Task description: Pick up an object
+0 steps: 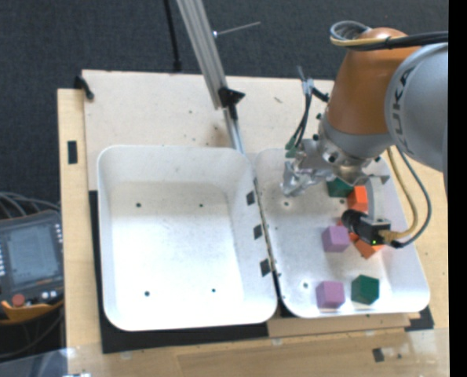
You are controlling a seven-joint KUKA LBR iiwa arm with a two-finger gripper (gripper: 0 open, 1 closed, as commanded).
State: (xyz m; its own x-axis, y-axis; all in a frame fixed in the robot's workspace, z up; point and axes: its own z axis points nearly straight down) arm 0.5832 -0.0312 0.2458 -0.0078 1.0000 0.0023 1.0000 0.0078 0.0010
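A pale wooden bench (72, 210) stands on dark grey carpet (29, 38). A slanted aluminium rail (202, 42) rises from the bench's far side. At left, on the floor, sits what looks like a handheld control pendant (25, 261) with cables.

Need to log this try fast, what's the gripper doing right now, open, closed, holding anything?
Two-finger gripper: over the back of the right shallow white bin; open or closed cannot be told, and nothing is seen between its fingers.
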